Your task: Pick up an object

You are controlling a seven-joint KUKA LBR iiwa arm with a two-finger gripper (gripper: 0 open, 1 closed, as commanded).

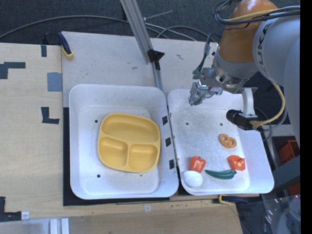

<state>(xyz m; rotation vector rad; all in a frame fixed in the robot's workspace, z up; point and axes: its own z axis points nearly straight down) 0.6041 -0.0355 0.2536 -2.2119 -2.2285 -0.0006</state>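
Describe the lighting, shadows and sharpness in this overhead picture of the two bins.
Camera view: light is even and soft, so the yellow divided plastic plate and the small toy foods cast only faint shadows on the white bins; no harsh glare, though the white egg is nearly washed out; the hand looks slightly soft; fine grain throughout.

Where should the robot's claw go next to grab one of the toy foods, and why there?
Probably toward the pretzel. The gripper hangs over the far end of the right bin, with nothing between its fingers. The toys lie at the near end, and the pretzel lies closest to it, apart from the red peppers and the green chili.
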